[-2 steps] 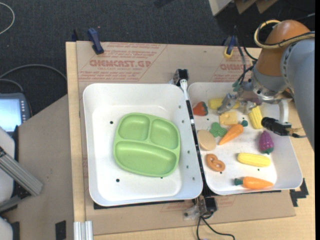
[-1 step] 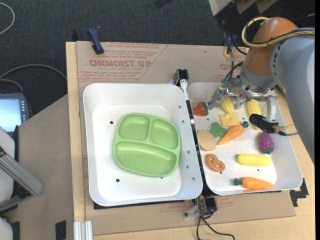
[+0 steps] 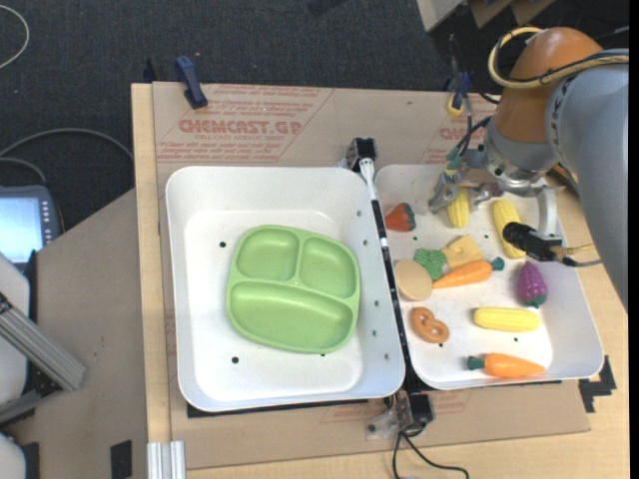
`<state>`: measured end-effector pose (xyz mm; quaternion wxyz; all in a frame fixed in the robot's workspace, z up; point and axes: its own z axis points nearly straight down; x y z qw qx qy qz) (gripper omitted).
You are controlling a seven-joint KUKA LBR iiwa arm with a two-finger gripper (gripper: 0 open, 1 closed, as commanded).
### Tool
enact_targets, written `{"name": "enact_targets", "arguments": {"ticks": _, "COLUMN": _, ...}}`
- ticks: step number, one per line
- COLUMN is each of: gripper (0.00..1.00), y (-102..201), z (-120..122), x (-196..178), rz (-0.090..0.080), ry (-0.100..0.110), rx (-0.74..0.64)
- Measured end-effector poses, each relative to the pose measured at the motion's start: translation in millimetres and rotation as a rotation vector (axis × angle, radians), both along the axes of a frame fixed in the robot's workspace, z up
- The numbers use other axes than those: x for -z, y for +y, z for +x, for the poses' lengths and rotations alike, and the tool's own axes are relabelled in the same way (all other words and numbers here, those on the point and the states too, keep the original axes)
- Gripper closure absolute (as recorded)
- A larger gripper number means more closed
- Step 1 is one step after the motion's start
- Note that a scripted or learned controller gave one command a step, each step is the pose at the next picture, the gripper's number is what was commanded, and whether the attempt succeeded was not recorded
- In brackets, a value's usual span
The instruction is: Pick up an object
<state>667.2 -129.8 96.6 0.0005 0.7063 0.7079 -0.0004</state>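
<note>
Sitting in the left white bin [image 3: 190,267] is a green divided plate [image 3: 293,287], its three compartments bare, lying slightly askew near the bin's middle. Both bins rest side by side on the brown tabletop [image 3: 260,123], their touching rims held by a black clip [image 3: 363,152] at the far end.

Across the right white bin [image 3: 574,352] the toy foods are scattered. A small red strawberry [image 3: 399,217] lies near the dividing rim. Just beyond it come a round tan biscuit [image 3: 412,279] and a green broccoli piece [image 3: 431,261], touching each other, with a brown pretzel [image 3: 429,324] nearer the front. A yellow cheese wedge [image 3: 461,250] rests against a carrot [image 3: 463,274] that points left. Another carrot [image 3: 505,365] lies along the front edge, and a corn cob [image 3: 506,318] sits between the two carrots. A purple grape bunch [image 3: 531,283] lies toward the right wall.

At the far end of this bin the gripper [image 3: 465,200] hangs low from the grey arm [image 3: 589,108], over a small corn cob [image 3: 458,211], with a second cob [image 3: 507,223] just to its right. Whether the gripper is closed on the small cob or merely above it cannot be told from this angle.
</note>
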Motion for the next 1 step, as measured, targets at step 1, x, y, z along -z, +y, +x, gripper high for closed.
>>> {"name": "enact_targets", "arguments": {"ticks": 1, "gripper": 1.00, "y": 74.9, "z": -63.3, "x": -94.1, "rz": 0.005, "ry": -0.002, "rx": -0.004}}
